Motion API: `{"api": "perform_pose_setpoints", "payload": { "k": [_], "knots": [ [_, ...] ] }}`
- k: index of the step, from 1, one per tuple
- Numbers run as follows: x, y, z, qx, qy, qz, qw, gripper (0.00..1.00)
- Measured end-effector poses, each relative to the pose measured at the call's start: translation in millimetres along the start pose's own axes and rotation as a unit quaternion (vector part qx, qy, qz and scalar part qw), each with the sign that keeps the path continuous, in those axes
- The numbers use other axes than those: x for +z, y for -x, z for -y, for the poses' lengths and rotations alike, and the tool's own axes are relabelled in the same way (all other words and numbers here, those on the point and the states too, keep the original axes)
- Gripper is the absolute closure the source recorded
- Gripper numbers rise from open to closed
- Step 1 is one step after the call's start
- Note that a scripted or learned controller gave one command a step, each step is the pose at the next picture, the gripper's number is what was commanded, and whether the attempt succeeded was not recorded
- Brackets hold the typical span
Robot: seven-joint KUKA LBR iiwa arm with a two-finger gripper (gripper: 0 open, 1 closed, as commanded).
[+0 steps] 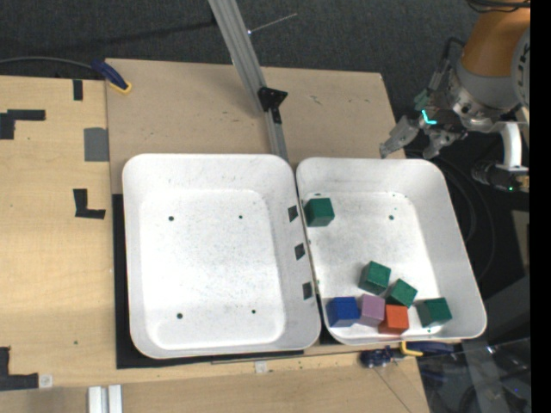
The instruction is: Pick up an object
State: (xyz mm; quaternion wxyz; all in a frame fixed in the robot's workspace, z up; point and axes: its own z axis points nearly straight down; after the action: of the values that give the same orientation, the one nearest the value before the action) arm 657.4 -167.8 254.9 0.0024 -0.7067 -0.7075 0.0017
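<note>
The right bin (448, 222) served as the reference. Nearest the camera, along its front wall, lay a cluster of cubes: a blue cube (343, 311), a purple cube (373, 309) touching it, an orange cube (396, 318) just beside the purple one, and a green cube (434, 311) near the front right corner. Directly behind these sat two more green cubes (375, 277), one (402, 293) touching the orange cube. A further green cube (319, 211) stood apart, toward the bin's back left, near the wall shared with the left bin (207, 252). Both bins rested on the desk (189, 110). Beyond the right bin's back right corner, outside its rim, the tool (413, 136) hung from the arm (495, 50). Its fingers appeared parted, with nothing between them. A metal pole (245, 54) rose behind the bins' junction.
</note>
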Motion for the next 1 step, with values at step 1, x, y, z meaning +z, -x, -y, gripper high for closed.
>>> {"api": "perform_pose_setpoints", "payload": {
  "k": [1],
  "knots": [
    [-3.3, 0.1, -0.8, -0.001, 0.002, 0.001, 1.0, 0.0]
  ]
}}
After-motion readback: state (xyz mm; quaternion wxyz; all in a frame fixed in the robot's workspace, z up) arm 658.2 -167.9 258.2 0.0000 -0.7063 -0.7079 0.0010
